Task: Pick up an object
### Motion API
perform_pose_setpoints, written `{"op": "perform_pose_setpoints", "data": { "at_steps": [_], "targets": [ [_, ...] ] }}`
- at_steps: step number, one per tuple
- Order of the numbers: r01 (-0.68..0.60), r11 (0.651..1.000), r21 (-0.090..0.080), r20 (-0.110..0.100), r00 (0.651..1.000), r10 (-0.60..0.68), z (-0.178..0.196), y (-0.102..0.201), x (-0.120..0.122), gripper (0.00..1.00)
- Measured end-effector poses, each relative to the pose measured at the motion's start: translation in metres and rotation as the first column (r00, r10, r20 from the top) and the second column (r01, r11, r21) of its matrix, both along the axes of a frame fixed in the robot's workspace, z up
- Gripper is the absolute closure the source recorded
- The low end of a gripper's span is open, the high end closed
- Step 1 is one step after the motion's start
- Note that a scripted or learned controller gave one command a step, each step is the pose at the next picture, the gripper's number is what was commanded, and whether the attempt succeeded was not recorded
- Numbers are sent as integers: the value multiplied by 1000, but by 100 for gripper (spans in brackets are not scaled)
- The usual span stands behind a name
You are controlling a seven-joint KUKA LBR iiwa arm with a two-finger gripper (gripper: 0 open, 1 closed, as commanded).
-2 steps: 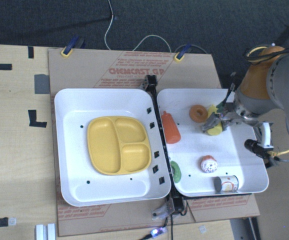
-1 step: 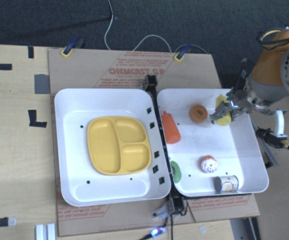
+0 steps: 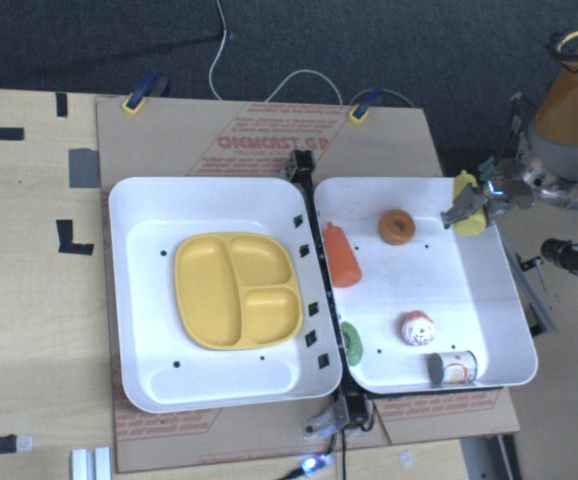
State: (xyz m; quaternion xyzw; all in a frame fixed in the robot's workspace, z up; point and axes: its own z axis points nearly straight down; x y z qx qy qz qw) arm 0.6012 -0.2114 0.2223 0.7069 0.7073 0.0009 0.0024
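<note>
My gripper (image 3: 467, 208) hangs over the far right rim of the right bin (image 3: 489, 298), with the arm coming in from the right. A yellow object (image 3: 470, 200) sits between its dark fingers, and the gripper is shut on it above the rim. Lying in the right bin are a brown ring (image 3: 397, 227), an orange cone-shaped piece (image 3: 341, 256), a white and red ball (image 3: 417, 328) and a small can (image 3: 454, 368) on its side. A green piece (image 3: 352, 343) rests by the divider.
The left bin (image 3: 139, 268) holds a yellow divided plate (image 3: 239, 290). Both bins stand on a cardboard sheet (image 3: 259, 138) held by clamps. A white cable (image 3: 269, 83) loops behind the bins. Dark hardware (image 3: 559, 256) stands right of the right bin.
</note>
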Motion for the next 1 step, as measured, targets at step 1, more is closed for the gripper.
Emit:
{"op": "perform_pose_setpoints", "data": {
  "at_steps": [1],
  "targets": [
    [0, 1000, 1, -7, 1000, 0, -18, 0, 0, 100]
  ]
}}
